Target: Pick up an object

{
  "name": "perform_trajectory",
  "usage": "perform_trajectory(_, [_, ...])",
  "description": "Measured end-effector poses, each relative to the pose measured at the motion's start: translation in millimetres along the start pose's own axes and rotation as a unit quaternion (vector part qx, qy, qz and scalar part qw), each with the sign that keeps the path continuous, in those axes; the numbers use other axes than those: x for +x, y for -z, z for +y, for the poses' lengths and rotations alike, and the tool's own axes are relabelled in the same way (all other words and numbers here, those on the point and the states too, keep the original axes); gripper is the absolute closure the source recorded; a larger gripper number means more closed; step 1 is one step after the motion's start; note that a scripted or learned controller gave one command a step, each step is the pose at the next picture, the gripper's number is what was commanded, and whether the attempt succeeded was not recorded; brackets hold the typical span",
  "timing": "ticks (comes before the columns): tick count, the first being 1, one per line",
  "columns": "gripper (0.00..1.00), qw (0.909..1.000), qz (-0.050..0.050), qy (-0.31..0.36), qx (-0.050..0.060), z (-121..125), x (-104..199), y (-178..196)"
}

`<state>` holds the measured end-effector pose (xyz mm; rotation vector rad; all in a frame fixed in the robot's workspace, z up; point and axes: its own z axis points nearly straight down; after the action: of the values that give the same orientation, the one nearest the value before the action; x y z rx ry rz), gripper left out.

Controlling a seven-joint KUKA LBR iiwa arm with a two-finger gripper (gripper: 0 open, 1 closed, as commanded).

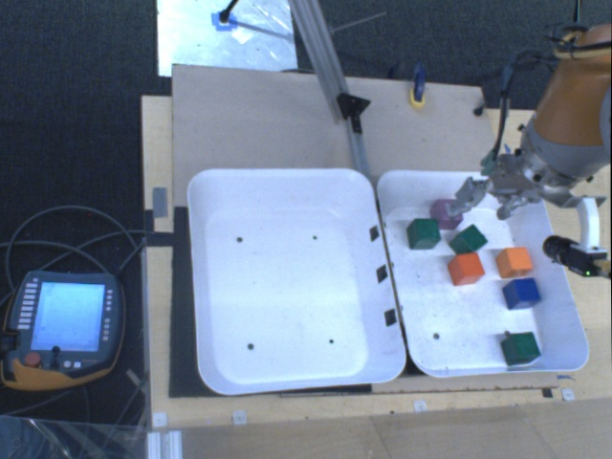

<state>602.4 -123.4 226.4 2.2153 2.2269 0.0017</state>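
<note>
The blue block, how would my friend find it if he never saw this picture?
Look in the right bin, the one with blocks in it. Near its right side, the blue block sits just below an orange block and above a green block. It is the lone blue one.

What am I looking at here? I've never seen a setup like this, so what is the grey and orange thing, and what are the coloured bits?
This is one picture from a camera fixed above a workbench, looking down at a slant. The grey and orange thing is a robot arm reaching in from the right. At its end is a two-finger gripper, its "hand".

On the bench sit two shallow white bins. The right bin holds small blocks: three green ones, two orange, one blue, and a purple one just beside the gripper. The left bin lies alongside it.

The arm's job is to pick up a block. I cannot tell whether it grips anything. The device at far left is a handheld control pad.
</note>
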Motion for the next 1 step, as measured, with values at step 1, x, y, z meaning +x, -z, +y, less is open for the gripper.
perform_trajectory(1, [0.00,1.0000,0.000,0.000,0.000,0.0,0.0,0.1])
